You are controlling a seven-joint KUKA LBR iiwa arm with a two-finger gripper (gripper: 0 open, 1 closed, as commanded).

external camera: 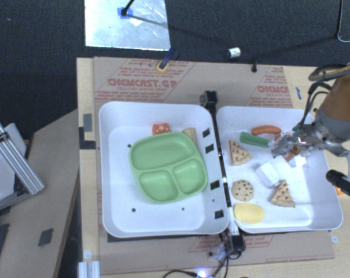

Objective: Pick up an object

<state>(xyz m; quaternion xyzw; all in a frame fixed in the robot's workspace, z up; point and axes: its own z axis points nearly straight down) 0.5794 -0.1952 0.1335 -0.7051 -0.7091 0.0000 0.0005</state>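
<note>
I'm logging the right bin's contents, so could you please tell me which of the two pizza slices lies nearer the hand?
The upper pizza slice, by the bin's left wall beside the green stick, lies slightly nearer the hand. The lower slice sits beside the cookie.

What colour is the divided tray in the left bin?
Light green, seen clearly in the camera view.

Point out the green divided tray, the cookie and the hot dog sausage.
green divided tray (163,149): camera view, large top compartment.
cookie (242,190): camera view, its centre.
hot dog sausage (266,130): camera view, its middle.
</note>
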